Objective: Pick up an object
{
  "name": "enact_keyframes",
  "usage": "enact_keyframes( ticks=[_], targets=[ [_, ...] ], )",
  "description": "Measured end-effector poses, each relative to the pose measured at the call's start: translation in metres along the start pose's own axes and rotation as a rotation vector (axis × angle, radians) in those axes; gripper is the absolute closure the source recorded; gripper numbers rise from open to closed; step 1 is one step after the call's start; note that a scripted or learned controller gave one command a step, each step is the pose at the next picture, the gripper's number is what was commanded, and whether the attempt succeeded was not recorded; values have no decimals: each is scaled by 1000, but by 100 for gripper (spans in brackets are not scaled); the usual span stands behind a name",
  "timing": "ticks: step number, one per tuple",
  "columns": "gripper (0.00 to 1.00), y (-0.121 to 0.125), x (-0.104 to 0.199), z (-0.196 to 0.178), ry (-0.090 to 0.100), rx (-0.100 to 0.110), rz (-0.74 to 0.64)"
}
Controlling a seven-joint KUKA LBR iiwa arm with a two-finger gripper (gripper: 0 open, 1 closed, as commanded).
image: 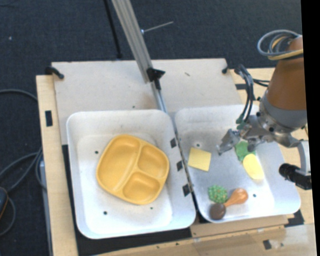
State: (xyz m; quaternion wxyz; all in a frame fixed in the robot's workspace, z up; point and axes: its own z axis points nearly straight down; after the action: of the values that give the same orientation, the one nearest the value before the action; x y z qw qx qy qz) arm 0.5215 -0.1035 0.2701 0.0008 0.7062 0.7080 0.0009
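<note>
Brown round toy food piece (217,210) sits nearest me in the right white bin (278,198), touching an orange drumstick-like piece (237,196) and a green knobbly piece (217,192). I judge the approach step underway — next, descend squarely. Farther back, the gripper (237,140) hovers by a yellow oval piece (253,166); its spread I cannot tell.

bright even overhead light, soft shadows, slightly grainy, mild blur
</note>
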Motion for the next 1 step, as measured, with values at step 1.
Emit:
enact_keyframes(
  ticks=[1],
  targets=[
    [0,0,0,0,0,-1,2]
  ],
)
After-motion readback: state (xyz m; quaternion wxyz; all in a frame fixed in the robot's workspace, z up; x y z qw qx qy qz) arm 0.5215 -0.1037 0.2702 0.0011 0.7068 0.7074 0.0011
